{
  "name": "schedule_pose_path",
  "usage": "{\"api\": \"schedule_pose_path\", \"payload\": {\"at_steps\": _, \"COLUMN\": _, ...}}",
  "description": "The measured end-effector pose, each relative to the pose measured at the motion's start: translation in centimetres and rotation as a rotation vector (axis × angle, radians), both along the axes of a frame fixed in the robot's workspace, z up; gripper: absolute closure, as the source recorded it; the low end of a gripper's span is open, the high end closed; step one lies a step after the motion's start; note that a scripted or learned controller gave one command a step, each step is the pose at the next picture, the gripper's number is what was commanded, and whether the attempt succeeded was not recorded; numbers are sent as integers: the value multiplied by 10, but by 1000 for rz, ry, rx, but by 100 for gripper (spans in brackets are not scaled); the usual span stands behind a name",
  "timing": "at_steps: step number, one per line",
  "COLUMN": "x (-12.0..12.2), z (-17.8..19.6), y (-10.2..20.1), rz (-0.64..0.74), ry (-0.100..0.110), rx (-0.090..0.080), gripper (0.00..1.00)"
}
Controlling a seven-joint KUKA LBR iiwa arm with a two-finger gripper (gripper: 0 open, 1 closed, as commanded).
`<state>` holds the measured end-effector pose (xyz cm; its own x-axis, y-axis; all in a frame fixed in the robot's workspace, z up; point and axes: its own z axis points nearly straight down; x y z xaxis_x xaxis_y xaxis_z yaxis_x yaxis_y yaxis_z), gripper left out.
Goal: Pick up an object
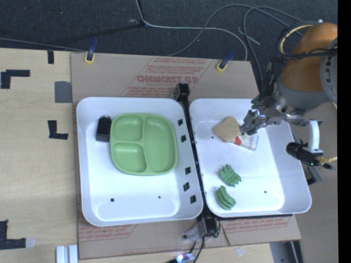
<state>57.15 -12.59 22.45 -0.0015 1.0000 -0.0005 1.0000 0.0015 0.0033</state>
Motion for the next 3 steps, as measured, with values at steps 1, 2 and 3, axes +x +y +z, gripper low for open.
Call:
{"api": "schedule_pose_path", "payload": {"at_steps": 1, "x": 8, "z": 5, "y": 48, "rz": 4, "ry": 4, "rx": 2, "gripper": 100}}
{"api": "schedule_pose_path", "payload": {"at_steps": 2, "x": 6, "z": 13, "y": 99, "rz": 4, "ry": 3, "rx": 1, "gripper": 100}}
{"api": "schedule_pose_path", "payload": {"at_steps": 3, "x": 13, "z": 1, "y": 155, "rz": 3, "ry": 5, "rx": 0, "gripper": 100}}
